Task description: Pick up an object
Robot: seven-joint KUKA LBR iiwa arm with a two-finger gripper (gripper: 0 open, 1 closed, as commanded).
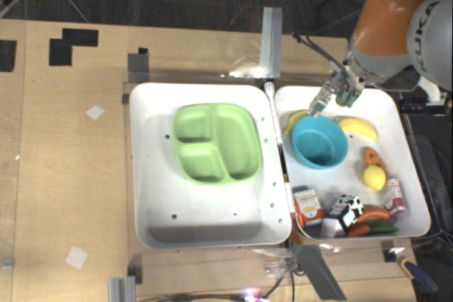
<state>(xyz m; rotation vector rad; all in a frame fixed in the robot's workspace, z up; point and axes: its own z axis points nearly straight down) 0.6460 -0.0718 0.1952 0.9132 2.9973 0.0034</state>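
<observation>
My gripper [318, 105] hangs over the back of the right bin [405, 125], just above the far rim of a blue bowl [320, 141]. A yellow piece [296, 119] peeks out behind the bowl's left side, under the gripper. To the bowl's right lies a yellow banana [358, 128]. Nothing shows between the fingers.
The left bin [152, 173] holds a green divided plate [215, 141]. In the right bin's front lie a lemon [374, 178], an orange piece [372, 156], a small carton [307, 204], a black-and-white toy [348, 208], a bottle [393, 195] and red and green vegetables [371, 224].
</observation>
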